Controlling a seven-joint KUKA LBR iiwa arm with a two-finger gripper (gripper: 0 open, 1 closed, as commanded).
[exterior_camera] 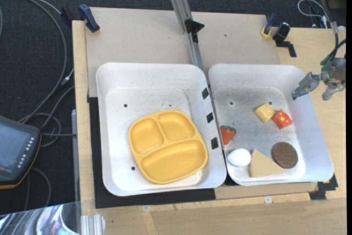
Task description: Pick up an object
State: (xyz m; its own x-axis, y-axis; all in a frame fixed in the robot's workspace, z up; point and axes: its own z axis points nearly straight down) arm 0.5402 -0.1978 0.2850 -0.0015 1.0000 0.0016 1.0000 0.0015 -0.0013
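The open, empty hand (315, 87) hovers at the right bin's (242, 75) far right rim, so the approach is underway; next it must descend over the nearby red block (282, 119).

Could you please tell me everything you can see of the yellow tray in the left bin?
The yellow tray looks like smooth moulded plastic, rounded at the corners, with three compartments: two smaller ones on its far side and one long one nearer the camera. All three hold nothing. It lies flat and right side up on the floor of the left bin, turned at a slant to the bin's walls, towards the near right corner. Nothing else touches it.
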